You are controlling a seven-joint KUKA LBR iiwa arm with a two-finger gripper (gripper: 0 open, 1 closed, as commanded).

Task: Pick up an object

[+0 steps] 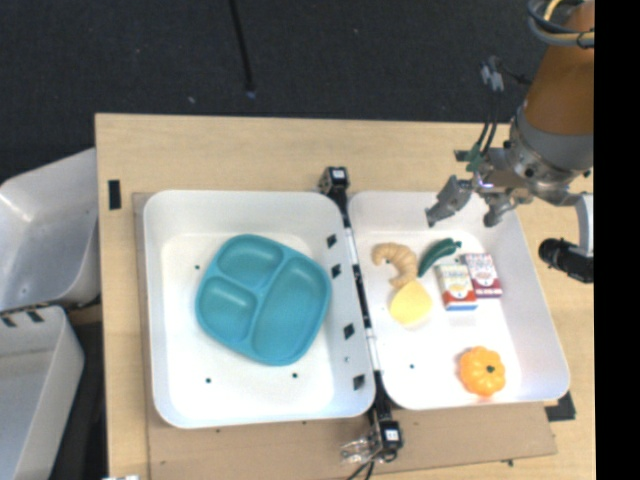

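Note:
The right bin [530, 368] holds several small things: a tan ginger-like piece [396, 257], a green pepper [437, 255], a yellow lemon-like fruit [409, 304], a small red, white and blue carton [468, 282] and an orange pumpkin [481, 370]. My gripper [468, 201] hovers over the back of that bin, above and behind the green pepper. Its two dark fingers [443, 205] are spread apart with nothing between them.
A blue divided plate [262, 299] lies in the left bin [175, 388]. A black-clipped divider [352, 288] runs between the bins. White containers [45, 228] stand off the bench at the left. The arm's orange band [560, 78] rises at the right.

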